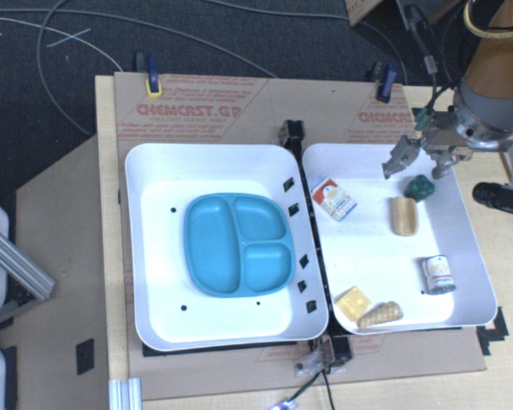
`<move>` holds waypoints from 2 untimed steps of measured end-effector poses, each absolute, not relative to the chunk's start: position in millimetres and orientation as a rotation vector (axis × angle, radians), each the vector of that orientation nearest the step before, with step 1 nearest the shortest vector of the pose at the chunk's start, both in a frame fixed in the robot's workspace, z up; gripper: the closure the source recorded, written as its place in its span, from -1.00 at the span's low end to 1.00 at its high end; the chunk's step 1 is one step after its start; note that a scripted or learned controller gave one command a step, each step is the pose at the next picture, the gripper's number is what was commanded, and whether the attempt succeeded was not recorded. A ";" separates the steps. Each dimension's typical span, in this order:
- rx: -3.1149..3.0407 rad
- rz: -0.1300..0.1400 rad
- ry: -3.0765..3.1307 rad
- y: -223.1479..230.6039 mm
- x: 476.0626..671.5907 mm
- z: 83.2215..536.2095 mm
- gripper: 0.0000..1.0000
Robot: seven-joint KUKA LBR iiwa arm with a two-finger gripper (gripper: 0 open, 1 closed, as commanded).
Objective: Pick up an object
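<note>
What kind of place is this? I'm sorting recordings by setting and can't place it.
Probably a robotics lab test bench, not a kitchen: two white bins sit clamped on a board, loose cables trail over dark carpet, and the arm's hand hangs over toy-like food items such as a small carton.

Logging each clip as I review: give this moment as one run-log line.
end effector: open, over right bin | green object: just below it, not grasped | blue plate: left bin

The gripper (421,162) hangs open over the right bin (474,254), just above a small green toy (421,188). A blue plate (238,243) sits in the left bin (145,229).
</note>
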State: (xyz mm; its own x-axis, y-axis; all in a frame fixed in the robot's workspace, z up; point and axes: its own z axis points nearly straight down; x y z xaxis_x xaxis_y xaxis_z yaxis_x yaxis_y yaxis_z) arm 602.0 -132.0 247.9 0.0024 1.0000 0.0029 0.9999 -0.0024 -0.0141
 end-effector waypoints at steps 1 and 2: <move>-2.220 0.000 -2.221 -131.7 604.3 255.1 -1.00; -2.216 0.004 -2.219 -126.4 612.6 206.1 -1.00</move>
State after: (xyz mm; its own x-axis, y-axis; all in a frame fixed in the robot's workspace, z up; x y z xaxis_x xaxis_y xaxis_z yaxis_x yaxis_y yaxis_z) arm 612.6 -126.4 206.1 -0.0018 1.0000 0.0019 1.0000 0.0018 -0.0059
